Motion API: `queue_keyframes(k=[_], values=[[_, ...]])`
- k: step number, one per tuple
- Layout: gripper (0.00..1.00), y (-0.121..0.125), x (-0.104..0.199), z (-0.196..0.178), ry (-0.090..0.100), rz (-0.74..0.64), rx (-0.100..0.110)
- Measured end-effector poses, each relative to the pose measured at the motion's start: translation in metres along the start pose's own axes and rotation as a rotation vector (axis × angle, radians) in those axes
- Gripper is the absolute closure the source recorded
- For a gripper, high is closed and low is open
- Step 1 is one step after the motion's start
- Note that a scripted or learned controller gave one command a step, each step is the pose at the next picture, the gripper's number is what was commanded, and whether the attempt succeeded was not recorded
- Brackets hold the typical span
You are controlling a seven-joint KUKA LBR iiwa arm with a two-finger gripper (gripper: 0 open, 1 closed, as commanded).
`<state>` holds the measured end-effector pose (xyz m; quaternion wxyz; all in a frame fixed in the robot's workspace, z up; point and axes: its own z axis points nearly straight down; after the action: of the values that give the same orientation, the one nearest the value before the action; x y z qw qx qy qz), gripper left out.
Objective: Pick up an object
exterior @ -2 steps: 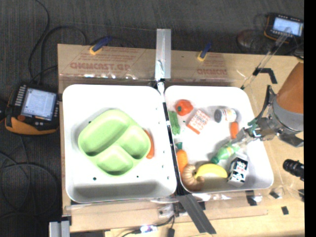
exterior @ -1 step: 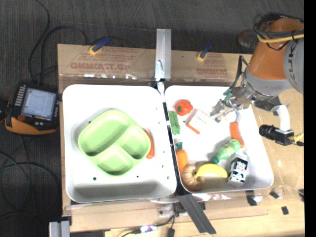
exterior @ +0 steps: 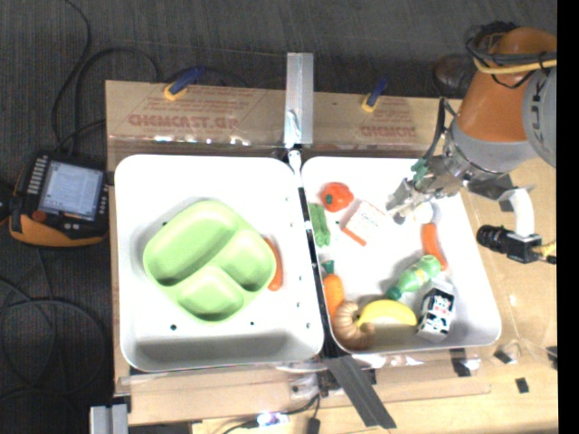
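Note:
My gripper (exterior: 412, 202) hangs over the right bin (exterior: 470, 242), near its upper right part, with nothing visible between its fingers. Just left of it lies a white card with orange print (exterior: 362, 221), and a red tomato (exterior: 336, 196) sits further left. A small orange piece (exterior: 431, 240) lies below the gripper. Lower in the bin are a green bottle (exterior: 414, 277), a yellow banana (exterior: 387, 314), a black-and-white box (exterior: 437, 311), a carrot (exterior: 333, 289) and a brown doughnut (exterior: 348, 324). A green strip (exterior: 318, 223) lies along the bin's left wall.
The left bin (exterior: 163, 333) holds a green divided plate (exterior: 210, 258) with an orange piece (exterior: 276, 268) at its right edge. A handheld pendant (exterior: 61, 197) lies off the bench at left. A black camera part (exterior: 508, 240) juts out right of the right bin.

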<state>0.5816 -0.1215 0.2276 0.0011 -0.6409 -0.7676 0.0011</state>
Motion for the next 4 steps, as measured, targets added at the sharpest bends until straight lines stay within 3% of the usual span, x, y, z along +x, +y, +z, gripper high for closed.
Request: queue_keyframes(k=[1,2,3,4], values=[[1.0,-0.045,-0.019,-0.004,-0.003,-0.119,-0.001],[1.0,0.011,-0.038,0.006,-0.005,-0.218,-0.002],[1.0,-0.105,-0.042,-0.013,-0.002,-0.426,-0.002],[1.0,-0.033,0.005,0.004,-0.001,-0.605,-0.005]])
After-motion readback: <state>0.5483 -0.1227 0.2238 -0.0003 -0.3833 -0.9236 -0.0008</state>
